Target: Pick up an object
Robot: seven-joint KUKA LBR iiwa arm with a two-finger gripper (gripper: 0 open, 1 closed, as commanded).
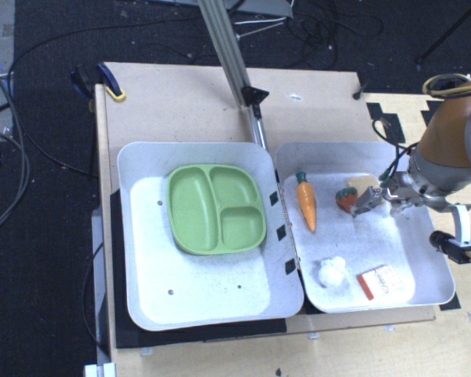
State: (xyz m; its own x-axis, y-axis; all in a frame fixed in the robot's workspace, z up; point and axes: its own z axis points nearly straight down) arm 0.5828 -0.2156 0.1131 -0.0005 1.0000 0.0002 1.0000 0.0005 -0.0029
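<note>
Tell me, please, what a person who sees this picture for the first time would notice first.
The light green plastic plate with three compartments stands out most, lying in the left white bin. Next comes the orange toy carrot with a green top near the left edge of the right white bin. The grey arm's hand reaches in from the right, close to a small red strawberry-like toy.

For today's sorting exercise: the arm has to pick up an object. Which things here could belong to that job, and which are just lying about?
Belong to the job:
gripper
strawberry
carrot
white ball
red-and-white box
right bin

Lying about:
green divided plate
left bin
blue-and-yellow clamp
</note>
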